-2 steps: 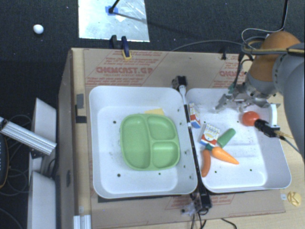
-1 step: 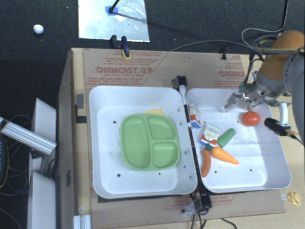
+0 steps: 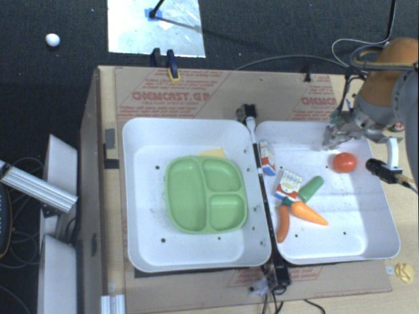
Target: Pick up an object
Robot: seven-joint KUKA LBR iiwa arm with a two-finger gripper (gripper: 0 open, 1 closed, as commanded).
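Note:
The right bin (image 3: 366, 244) holds a red tomato (image 3: 344, 162) near its far right side. Lower down lie an orange carrot (image 3: 308, 213), a green cucumber-like piece (image 3: 311, 188), an orange-red pepper (image 3: 283, 224) and two small printed cartons (image 3: 287, 184), (image 3: 266, 158). My gripper (image 3: 335, 136) hangs over the far right corner of that bin, just up and left of the tomato, with nothing visibly held in it.
A green divided plate (image 3: 205, 193) fills the middle of the left bin (image 3: 141, 175), with a yellow flat piece (image 3: 213, 154) peeking out behind it. A black clip (image 3: 247, 112) sits at the top of the ridge between the bins.

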